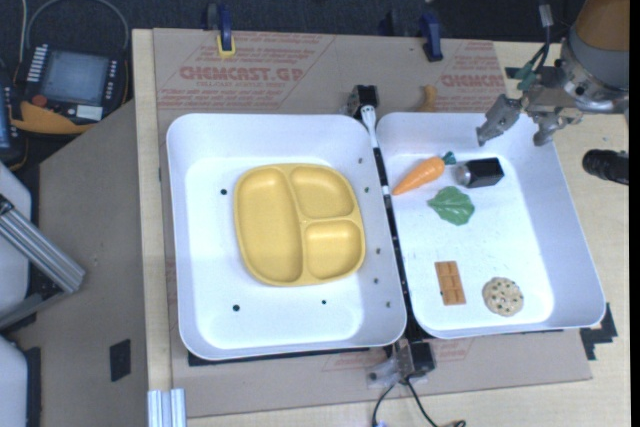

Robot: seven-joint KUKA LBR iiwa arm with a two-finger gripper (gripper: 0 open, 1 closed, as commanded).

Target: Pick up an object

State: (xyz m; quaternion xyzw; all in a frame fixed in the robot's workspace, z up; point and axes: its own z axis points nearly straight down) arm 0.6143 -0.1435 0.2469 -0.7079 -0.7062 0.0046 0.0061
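Gripper (520, 122) at upper right of frame, over the right bin's (570, 215) far edge, fingers spread, nothing between them. Right bin: carrot (418, 175) and black cylinder (481, 172) just below the gripper, green leaf (452, 206) under those, wafer (450, 282) and cookie (502, 296) at lower right. Left bin (195, 215): yellow divided plate (298, 222) in centre.
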